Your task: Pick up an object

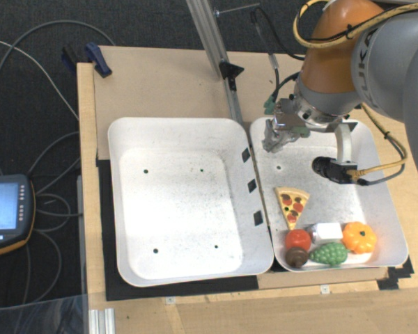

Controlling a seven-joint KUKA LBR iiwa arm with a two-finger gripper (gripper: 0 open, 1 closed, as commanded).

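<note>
Two shallow white bins side by side on the bench: the left bin [174, 200] lying wide and bare to the claw's left, the right bin [380, 207] beneath and below it. Grey arm [397, 54] reaching in from the right, orange band above the wrist, bent down toward the right bin's far left corner. Gripper [272, 143] hanging close to the rim between the bins; state of its fingers impossible to tell. Open floor just below the claw. Further toward the near edge, well apart from it: pizza slice [291, 206], orange pumpkin [359, 237], green vegetable [329, 255], red tomato [299, 239], white block [327, 231], all clustered.
</note>
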